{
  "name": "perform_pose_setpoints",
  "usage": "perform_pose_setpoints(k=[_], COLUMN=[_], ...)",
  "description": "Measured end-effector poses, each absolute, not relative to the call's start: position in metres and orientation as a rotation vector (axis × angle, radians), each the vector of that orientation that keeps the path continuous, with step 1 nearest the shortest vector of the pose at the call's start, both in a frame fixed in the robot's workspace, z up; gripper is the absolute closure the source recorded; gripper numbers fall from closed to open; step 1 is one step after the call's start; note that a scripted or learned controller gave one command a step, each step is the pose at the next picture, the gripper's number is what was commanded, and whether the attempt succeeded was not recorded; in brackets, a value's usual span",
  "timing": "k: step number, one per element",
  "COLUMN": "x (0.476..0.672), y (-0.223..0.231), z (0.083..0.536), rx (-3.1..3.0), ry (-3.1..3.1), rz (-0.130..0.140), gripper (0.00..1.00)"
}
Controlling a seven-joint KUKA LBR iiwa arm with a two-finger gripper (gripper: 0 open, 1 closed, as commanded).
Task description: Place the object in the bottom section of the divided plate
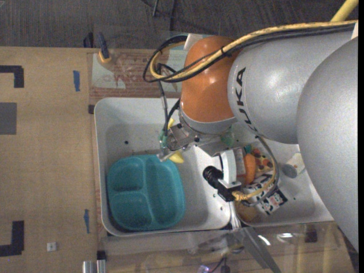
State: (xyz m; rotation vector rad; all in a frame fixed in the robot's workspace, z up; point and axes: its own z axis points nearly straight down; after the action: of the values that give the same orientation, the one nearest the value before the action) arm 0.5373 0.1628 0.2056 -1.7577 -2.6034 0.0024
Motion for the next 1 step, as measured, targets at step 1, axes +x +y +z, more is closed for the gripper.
perform_pose_setpoints(k=[1], x=[0.5341], y=[0.1562], z=[0.1854], rx=[-1.591], ry=[-2.704], rz=[0.006], gripper=[1.0])
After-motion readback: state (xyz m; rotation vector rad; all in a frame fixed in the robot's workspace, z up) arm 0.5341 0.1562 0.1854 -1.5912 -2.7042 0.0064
